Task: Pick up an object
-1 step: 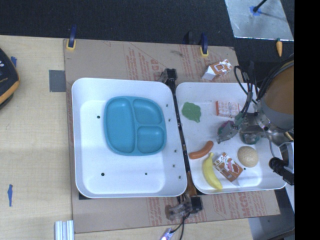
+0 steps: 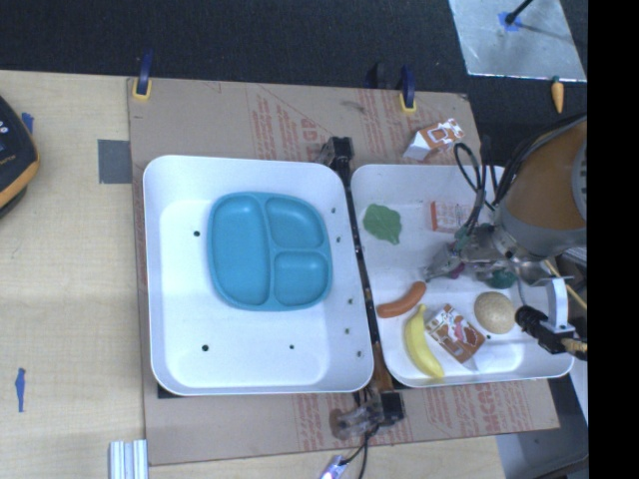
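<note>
My gripper point(image 2: 439, 267) hangs low over the middle of the right bin point(image 2: 539, 372), on the end of the grey arm that reaches in from the right. Just below and left of it lies an orange-red sausage point(image 2: 401, 299). A yellow banana point(image 2: 421, 345) lies near the bin's front edge, beside a red and white snack packet point(image 2: 457, 332). A beige round roll point(image 2: 493, 311) sits right of the packet, under the wrist. A green leafy piece point(image 2: 382, 222) lies at the back left of the bin. I see nothing held in the gripper.
The left bin point(image 2: 175, 357) holds a blue divided plate point(image 2: 270, 250). A small red and white sachet point(image 2: 446, 215) lies at the back of the right bin. A small carton point(image 2: 434, 140) lies on the cardboard behind the bins. Black cables loop near the wrist.
</note>
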`<state>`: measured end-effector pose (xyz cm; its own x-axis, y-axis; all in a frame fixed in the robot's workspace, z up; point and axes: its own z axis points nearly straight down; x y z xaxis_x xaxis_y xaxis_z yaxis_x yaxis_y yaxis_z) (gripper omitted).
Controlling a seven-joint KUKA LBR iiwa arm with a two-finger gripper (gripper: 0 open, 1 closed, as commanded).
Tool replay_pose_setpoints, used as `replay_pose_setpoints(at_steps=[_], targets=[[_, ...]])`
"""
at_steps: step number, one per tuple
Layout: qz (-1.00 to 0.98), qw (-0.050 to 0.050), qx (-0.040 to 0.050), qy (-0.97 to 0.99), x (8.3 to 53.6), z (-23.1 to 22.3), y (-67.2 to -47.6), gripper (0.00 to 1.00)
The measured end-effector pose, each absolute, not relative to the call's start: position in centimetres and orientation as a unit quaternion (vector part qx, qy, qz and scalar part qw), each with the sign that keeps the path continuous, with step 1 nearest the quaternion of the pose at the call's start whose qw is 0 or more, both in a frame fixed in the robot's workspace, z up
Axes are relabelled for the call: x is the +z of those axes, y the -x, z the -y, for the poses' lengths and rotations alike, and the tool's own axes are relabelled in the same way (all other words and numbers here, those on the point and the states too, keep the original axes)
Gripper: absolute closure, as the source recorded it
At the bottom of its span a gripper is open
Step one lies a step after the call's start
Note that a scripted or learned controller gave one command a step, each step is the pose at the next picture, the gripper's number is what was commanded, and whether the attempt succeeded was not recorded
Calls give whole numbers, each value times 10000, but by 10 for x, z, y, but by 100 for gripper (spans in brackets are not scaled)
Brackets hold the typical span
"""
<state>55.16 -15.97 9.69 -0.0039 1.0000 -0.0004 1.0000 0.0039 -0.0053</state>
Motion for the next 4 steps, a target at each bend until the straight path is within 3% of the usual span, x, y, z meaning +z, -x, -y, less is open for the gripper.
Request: replay_pose_setpoints(at_steps=[1,2,3,4], targets=[[7088,21,-4,7054,92,173,-621,0],[7084,11,16,7058,92,166,-580,0],[7089,14,25,7053,102,166,-580,100],[7088,5,1,7054,198,113,-574,100]])
